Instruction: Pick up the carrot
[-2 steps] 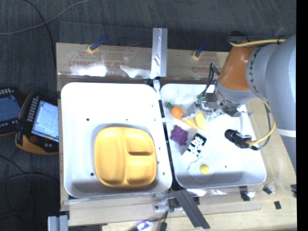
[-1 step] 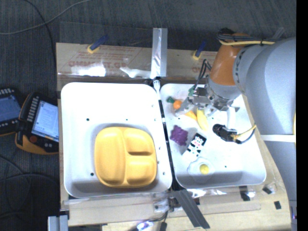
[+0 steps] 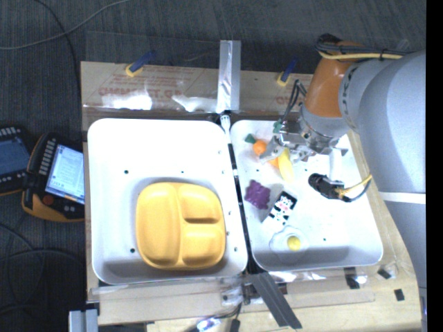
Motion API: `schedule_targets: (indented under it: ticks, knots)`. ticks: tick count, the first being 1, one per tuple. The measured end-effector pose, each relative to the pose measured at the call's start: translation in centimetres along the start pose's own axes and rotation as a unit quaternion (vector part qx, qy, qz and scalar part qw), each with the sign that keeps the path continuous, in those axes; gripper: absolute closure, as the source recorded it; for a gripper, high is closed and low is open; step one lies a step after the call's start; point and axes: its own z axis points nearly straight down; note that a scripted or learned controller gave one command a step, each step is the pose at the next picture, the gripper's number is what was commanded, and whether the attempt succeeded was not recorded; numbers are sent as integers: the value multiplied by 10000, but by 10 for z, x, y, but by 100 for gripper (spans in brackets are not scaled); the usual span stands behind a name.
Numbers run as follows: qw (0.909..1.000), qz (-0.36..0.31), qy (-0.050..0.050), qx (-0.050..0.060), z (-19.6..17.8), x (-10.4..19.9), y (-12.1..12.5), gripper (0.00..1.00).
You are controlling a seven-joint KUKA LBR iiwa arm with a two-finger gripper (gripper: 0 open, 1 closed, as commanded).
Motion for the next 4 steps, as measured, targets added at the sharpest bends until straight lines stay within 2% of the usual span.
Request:
schedule_targets:
  ticks: [1, 2, 3, 4]
  knots:
    - [9985, 551, -5, -51, -79, 50, 20, 100]
    - [9994, -345, 8, -44, -78, 99, -60, 100]
    - [9994, -346, 12, -32, -86, 99, -60, 100]
    - [9462, -3234, -20, -72, -215, 51, -126, 100]
